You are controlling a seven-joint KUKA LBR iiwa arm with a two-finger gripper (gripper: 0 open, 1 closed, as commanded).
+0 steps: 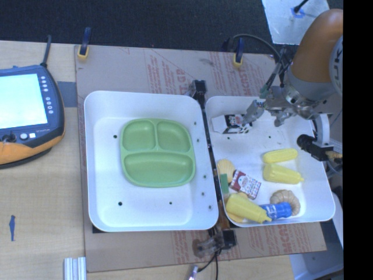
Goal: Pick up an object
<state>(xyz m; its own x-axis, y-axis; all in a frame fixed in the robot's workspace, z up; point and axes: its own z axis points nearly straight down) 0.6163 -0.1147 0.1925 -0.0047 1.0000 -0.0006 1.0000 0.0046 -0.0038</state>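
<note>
Pale bench, right-hand white bin (327, 210): two-finger gripper (267, 111) low near far edge, spread impossible to judge; small white-and-black packet (232, 122) just beside it toward far-left corner, long axis along that edge.

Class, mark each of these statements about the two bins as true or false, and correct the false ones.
1. The green divided plate lies in the left bin. True.
2. The gripper hovers over the left bin. False: it is over the right bin.
3. Two yellow corn pieces lie in the right bin. True.
4. The blue bottle rests on the green plate. False: it lies in the right bin.
5. A tablet-like controller sits left of the bins. True.
</note>
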